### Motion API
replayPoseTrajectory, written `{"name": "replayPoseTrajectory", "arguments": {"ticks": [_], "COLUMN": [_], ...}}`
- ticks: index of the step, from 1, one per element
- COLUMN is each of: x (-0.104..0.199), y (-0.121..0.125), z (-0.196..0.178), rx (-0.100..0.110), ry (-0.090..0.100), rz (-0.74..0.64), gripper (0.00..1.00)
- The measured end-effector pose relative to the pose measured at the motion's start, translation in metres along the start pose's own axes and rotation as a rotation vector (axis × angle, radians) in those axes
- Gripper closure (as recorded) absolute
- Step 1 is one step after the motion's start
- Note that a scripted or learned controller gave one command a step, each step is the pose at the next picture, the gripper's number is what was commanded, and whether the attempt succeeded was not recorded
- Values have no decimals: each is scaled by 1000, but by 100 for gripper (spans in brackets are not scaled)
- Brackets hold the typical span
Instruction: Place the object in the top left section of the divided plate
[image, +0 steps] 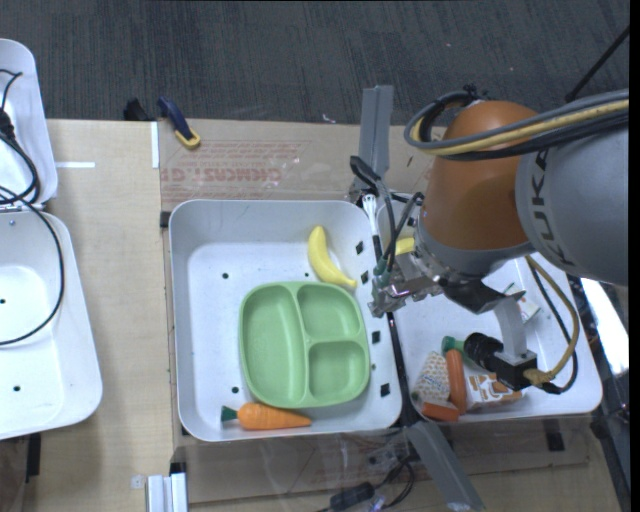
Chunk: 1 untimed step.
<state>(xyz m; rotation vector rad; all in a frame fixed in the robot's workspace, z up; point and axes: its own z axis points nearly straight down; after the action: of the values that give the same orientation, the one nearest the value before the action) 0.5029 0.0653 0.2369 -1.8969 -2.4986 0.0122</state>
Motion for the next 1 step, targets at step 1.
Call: {"name": "replayPoseTrajectory", "arguments": {"ticks": [1], "x": [-28], "y": [-33], "z": [50], "rx": [1], "ry": [1], "rz": [24], "gripper": [100]}}
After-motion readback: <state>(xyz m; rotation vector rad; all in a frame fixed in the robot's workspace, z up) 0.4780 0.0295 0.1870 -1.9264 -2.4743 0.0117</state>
